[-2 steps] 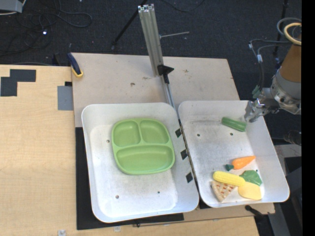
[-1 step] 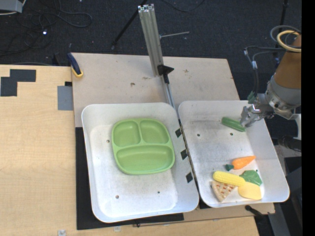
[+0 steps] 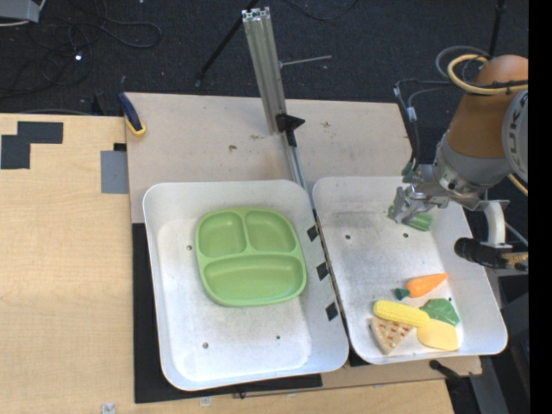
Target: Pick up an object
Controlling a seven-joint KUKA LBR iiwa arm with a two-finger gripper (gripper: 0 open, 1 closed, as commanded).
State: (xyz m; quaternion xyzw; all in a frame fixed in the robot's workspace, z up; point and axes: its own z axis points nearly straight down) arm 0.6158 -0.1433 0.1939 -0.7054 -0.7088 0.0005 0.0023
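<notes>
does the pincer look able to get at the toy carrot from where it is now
Probably yes. The pincer hangs over the right bin, and the toy carrot lies nearer the camera in that bin with bare floor between them and nothing on top.

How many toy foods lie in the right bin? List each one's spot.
5, possibly more hidden: carrot, corn cob, green piece, yellow piece, wedge, all clustered in the right bin's near corner.

Left of the gripper (image 3: pixel 412 211), whose metal parts look dull grey, we see a matt green plastic divided plate (image 3: pixel 251 256) in a scuffed white bin (image 3: pixel 172 317). Below the gripper, smooth toy foods: corn (image 3: pixel 399 312), carrot (image 3: pixel 427 284). The bin (image 3: pixel 362 248) beneath it shows grey smudges. Far left, pale wood-grain board (image 3: pixel 60 257); above, a brushed aluminium post (image 3: pixel 266 67).
</notes>
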